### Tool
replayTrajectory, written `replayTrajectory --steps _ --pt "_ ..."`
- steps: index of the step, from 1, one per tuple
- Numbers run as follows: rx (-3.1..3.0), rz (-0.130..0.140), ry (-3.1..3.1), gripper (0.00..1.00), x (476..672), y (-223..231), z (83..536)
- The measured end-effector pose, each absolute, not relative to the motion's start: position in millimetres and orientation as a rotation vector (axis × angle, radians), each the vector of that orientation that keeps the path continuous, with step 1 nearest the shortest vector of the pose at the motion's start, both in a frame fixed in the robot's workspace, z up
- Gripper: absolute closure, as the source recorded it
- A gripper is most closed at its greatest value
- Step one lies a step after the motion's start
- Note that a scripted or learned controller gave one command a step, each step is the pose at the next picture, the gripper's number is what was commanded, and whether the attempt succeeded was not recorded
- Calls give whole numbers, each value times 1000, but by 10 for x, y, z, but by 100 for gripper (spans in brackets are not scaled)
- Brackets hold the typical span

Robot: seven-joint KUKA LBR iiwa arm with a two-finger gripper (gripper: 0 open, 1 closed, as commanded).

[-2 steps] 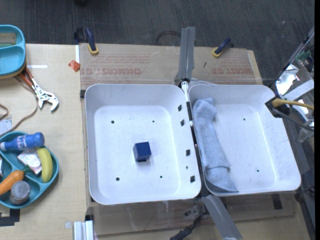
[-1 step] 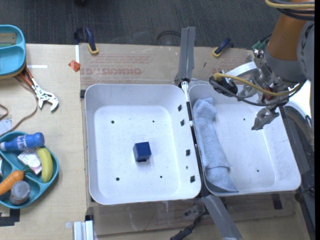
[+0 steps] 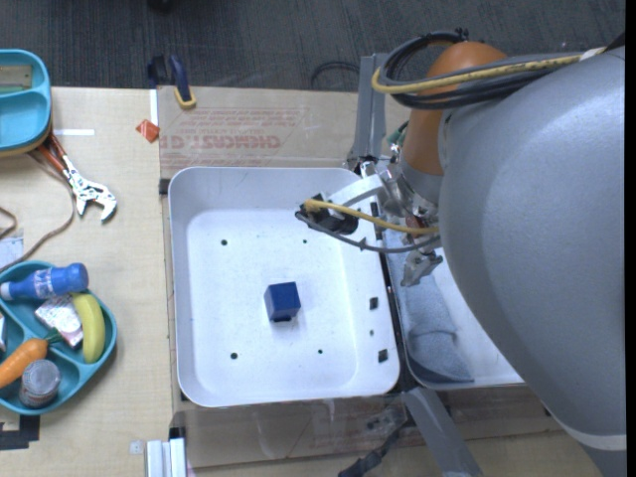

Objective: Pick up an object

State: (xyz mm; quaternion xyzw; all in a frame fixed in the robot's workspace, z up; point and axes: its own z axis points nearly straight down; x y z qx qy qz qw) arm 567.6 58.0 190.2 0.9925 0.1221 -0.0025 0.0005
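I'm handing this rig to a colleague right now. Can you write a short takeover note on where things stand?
Gripper: above the seam between the two bins, by the left bin's right wall; nothing is seen between its fingers.
Blue cube: lying on the left bin's floor near the middle, apart from the gripper.
Done: nothing picked up.
Left: bring the gripper over the cube, grasp and lift it.

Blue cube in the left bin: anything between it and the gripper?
No objects. In the camera view, bare white floor of the left bin separates the blue cube from the gripper, which sits by the bin's right wall.
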Motion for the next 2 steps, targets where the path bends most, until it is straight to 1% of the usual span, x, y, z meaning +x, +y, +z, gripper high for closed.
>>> replayTrajectory --steps 1,2 --pt "3096 -9 529 0 5762 -63 1986" --pt "3084 -5 597 0 6038 -684 3002"
